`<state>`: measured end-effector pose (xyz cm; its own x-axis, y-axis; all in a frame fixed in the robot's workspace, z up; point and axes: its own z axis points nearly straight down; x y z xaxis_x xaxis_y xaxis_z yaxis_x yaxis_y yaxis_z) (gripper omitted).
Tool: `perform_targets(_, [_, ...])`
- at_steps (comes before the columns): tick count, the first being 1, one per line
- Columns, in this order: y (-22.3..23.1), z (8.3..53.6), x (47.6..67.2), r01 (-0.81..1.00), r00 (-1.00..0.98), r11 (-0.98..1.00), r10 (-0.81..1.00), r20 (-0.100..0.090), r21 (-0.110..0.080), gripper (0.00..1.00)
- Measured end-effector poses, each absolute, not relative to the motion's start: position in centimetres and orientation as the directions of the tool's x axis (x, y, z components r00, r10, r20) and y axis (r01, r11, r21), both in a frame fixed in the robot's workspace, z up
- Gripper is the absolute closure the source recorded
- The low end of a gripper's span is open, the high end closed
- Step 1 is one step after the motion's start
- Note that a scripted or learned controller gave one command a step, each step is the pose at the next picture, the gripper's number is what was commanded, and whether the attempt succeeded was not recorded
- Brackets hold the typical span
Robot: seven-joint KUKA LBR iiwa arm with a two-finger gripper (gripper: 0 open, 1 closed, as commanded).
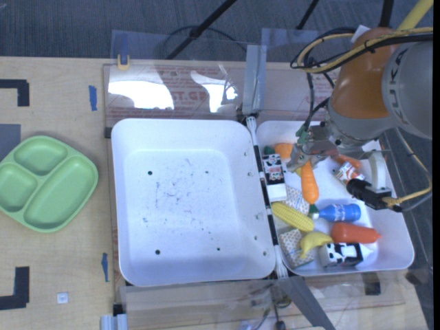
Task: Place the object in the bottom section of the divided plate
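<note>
A pale wooden bench (pixel 55 267) stands on dark blue-grey carpet, with black tripod legs behind it. On its left side lies the green divided plastic plate (pixel 47 181), its long bottom section running diagonally. The left white bin (pixel 192 198) sits beside the right white bin (pixel 395 246), which holds toy food. The gripper (pixel 307 158) hangs over the right bin, just above an orange toy carrot (pixel 310 185); whether it pinches anything, I cannot tell. The carrot's long axis runs near vertical in view. Near it lie a yellow corn cob (pixel 293 216), a blue bottle (pixel 339 212) and a yellow banana (pixel 313 243).
</note>
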<state>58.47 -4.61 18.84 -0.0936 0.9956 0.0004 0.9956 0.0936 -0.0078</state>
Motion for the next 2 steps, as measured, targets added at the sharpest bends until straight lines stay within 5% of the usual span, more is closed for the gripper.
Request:
perform_targets(1, [4.5,21.1,58.8,0.997,-0.073,0.073,0.997,-0.002,-0.004,1.0])
perform_targets(2, [8.6,18.1,51.9,0.99,-0.14,0.14,0.99,-0.001,-0.008,1.0])
